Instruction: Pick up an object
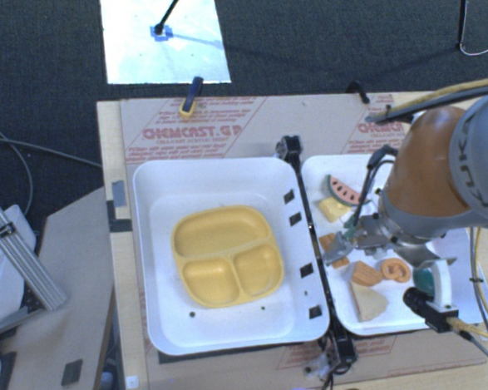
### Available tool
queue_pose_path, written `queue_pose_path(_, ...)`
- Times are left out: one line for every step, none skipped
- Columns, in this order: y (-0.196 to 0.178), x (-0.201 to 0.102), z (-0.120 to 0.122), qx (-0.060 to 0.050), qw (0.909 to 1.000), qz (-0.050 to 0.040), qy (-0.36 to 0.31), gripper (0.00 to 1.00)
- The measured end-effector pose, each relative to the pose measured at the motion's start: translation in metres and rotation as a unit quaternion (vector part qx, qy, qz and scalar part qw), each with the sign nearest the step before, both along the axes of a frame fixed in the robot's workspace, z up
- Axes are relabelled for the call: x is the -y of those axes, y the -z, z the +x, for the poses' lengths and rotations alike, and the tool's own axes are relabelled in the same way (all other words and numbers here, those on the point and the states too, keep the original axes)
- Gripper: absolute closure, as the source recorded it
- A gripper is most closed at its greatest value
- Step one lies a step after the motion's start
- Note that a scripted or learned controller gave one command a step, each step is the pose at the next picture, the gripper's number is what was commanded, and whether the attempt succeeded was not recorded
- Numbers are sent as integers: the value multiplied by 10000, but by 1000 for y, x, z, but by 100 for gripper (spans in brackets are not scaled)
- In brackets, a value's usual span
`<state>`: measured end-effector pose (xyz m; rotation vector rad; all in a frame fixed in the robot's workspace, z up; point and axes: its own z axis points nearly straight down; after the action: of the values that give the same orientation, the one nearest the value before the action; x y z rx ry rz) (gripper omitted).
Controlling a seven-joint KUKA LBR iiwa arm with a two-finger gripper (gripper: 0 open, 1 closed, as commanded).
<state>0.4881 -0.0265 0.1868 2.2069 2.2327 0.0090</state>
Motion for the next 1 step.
queue_pose_path(107, 61, -2, -35, 10000, -19, 81, 0)
